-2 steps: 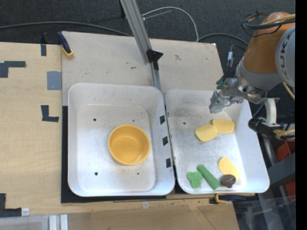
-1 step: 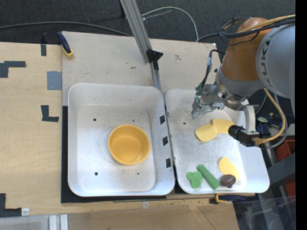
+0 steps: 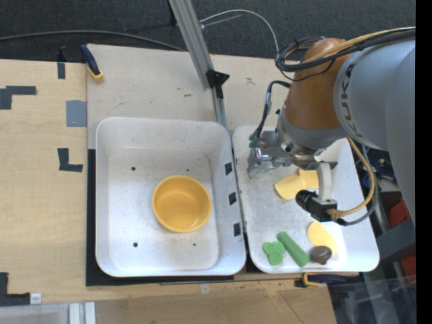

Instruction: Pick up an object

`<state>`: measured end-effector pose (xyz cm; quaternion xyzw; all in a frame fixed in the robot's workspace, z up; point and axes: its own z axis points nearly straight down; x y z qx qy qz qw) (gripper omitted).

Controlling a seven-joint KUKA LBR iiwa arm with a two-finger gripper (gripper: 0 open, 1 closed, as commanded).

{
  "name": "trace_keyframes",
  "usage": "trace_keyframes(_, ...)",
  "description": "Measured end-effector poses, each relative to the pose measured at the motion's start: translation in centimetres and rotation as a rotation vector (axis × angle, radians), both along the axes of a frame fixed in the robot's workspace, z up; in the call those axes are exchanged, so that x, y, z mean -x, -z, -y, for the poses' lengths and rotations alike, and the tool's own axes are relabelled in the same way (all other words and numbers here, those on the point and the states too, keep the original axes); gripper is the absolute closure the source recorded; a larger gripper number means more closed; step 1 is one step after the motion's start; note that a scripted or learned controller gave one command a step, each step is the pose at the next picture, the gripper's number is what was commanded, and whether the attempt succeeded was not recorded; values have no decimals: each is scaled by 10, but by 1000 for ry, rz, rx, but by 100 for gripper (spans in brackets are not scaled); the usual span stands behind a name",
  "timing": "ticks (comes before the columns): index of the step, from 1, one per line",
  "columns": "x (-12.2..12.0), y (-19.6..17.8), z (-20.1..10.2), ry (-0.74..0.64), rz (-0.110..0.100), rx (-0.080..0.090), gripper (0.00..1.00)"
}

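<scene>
Hovering low over the right bin (image 3: 358, 252), the tool (image 3: 258, 162).

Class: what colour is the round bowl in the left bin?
Yellow-orange round bowl, best seen in the camera view.

The grey arm (image 3: 364, 79) reaches in from the right, its pincer (image 3: 260, 160) low over the right bin (image 3: 260, 214). That bin holds yellow pieces (image 3: 291, 186), a green toy (image 3: 285, 248) and a small brown object (image 3: 320, 254). A yellow bowl (image 3: 181, 203) sits in the left bin (image 3: 121, 181).
</scene>
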<state>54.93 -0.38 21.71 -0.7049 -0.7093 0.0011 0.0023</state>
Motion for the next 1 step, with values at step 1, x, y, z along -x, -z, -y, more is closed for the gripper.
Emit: trace_keyframes(1, 17, 7, -51, 0, 0, 0, 100)
